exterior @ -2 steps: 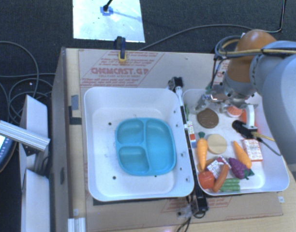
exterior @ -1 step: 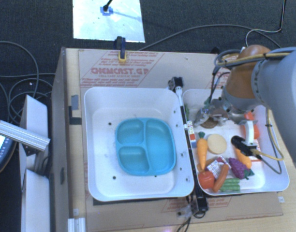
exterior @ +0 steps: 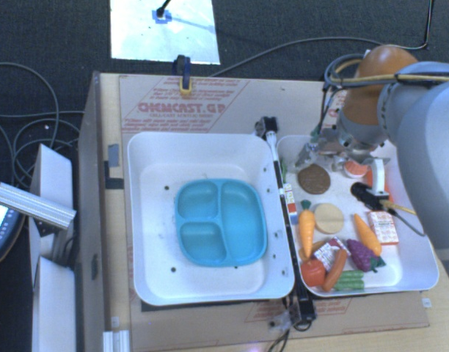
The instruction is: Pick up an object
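Observation:
My gripper (exterior: 326, 151) hangs low over the far end of the right bin (exterior: 422, 270), just beyond a brown round patty (exterior: 313, 179). A red-orange piece (exterior: 354, 169) lies close to its right side. Nearer the front lie a beige disc (exterior: 329, 218), an orange carrot (exterior: 306, 229), a second carrot (exterior: 367, 233), a red-and-white packet (exterior: 384, 227), a purple piece (exterior: 360, 253), a small printed packet (exterior: 325, 253), a red tomato (exterior: 312, 273), an orange sausage (exterior: 336, 268) and green beans (exterior: 349, 281). The view does not show anything held.
The left bin (exterior: 147, 196) holds a blue divided plate (exterior: 220, 221). A dark rail (exterior: 279, 189) runs between the bins. The grey arm (exterior: 422, 130) covers the right bin's far right corner. Cardboard (exterior: 180, 105) lies under both bins.

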Available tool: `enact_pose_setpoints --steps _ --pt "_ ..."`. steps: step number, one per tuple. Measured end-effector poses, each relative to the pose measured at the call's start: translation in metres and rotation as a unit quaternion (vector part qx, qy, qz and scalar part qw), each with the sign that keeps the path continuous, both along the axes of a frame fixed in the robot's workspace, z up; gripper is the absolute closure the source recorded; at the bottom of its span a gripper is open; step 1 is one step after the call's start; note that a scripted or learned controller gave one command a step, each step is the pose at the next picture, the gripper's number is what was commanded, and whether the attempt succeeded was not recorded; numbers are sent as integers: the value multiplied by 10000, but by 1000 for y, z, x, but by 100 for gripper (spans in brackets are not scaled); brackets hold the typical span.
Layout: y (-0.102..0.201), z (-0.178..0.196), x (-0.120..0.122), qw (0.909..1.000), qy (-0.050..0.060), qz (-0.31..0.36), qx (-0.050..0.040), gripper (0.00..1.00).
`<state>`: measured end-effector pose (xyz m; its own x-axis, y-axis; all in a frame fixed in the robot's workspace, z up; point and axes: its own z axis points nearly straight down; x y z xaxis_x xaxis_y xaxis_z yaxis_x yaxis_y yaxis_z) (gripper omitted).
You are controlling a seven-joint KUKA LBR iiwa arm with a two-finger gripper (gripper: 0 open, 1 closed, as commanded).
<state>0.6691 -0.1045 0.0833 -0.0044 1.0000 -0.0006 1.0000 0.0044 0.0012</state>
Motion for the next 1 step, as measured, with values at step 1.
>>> enact_pose_setpoints --steps 1 --pt "4 -1 -91 10000 14 -17 6 0"
